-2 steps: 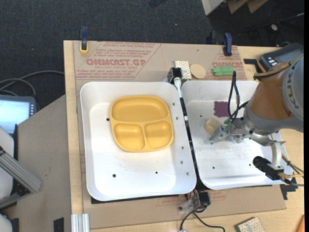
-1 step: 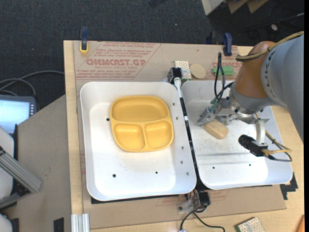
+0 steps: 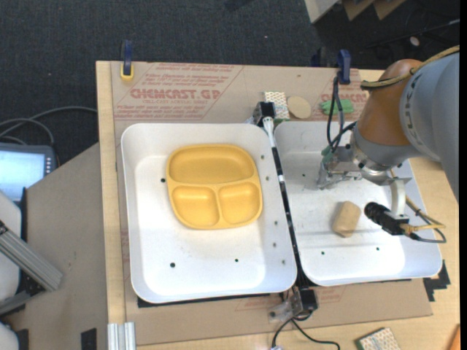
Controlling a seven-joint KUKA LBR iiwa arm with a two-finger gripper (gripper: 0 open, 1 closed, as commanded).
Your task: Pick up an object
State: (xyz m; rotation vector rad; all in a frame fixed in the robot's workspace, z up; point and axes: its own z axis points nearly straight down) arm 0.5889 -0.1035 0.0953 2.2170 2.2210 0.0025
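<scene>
Camera view, task object first: tan rounded block [image 3: 346, 219], maybe wood or cork, lying on the floor of the right bin [image 3: 350, 265], roughly mid-bin, a bit toward the near side. Tilted slightly, long axis running near to far. Touching nothing else, clear of the bin walls.

Gripper [image 3: 330, 177] just up and left of the block, over the far-middle part of the same bin, apart from the block. Nothing seen held. Open or closed: cannot tell from this angle.

Grey arm [image 3: 430, 108] with orange band [image 3: 383, 115] coming in from the right, above the far right corner of the right bin.

Left bin [image 3: 204, 261] edge to edge with the right one. Holds a yellow divided plate [image 3: 215, 184], three compartments, large one on the far side, sitting flat in the far half.

Beyond the bins on a brown sheet with red print [image 3: 182, 93]: small checkered tag [image 3: 273, 98], round tan disc [image 3: 298, 107], green item [image 3: 336, 108], in a row near the seam between bins. Blue clamp [image 3: 127, 50] on the sheet's far left edge, second clamp [image 3: 343, 57] on the far edge right.
</scene>
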